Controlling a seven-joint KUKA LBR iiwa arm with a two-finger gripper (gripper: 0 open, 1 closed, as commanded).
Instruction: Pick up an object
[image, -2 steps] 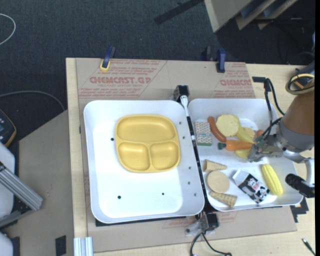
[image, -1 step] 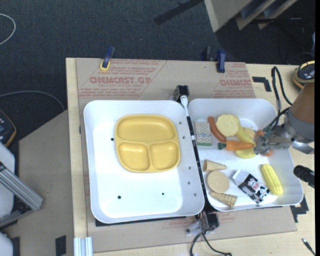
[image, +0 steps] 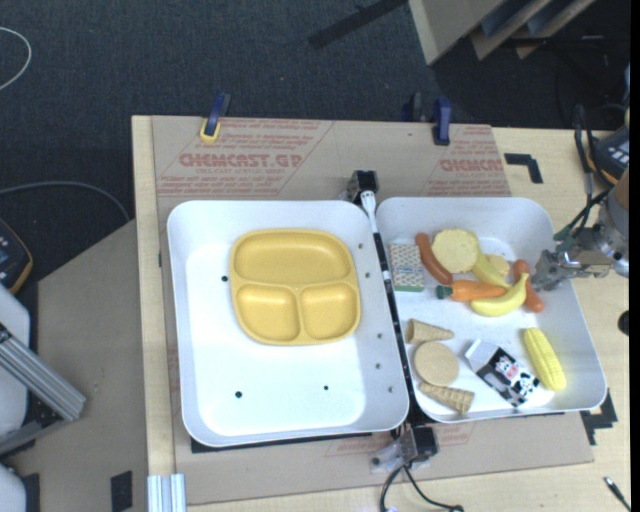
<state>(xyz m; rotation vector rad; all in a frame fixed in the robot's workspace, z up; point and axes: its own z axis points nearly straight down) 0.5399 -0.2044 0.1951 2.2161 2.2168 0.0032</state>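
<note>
My end effector (image: 552, 266): at the right bin's (image: 585, 345) right rim, low over its upper part; whether clenched or released I cannot tell; nothing visibly grasped
Objects: all in the right bin; banana (image: 505, 300), carrot (image: 478, 292) and sausage (image: 433, 258) just left of my end effector; corn (image: 544, 358) below it; cookie (image: 437, 364) and cones (image: 430, 331) lower left
Left bin (image: 200, 300): holds a yellow tray (image: 295, 285)
Tabletop (image: 160, 200): carries both bins side by side

Toy food scattered in right white bin (image: 572, 330): curved yellow plastic banana (image: 505, 299), orange carrot (image: 478, 292) laid touching it, yellow corn cob (image: 543, 358) set apart nearer the front edge
</note>
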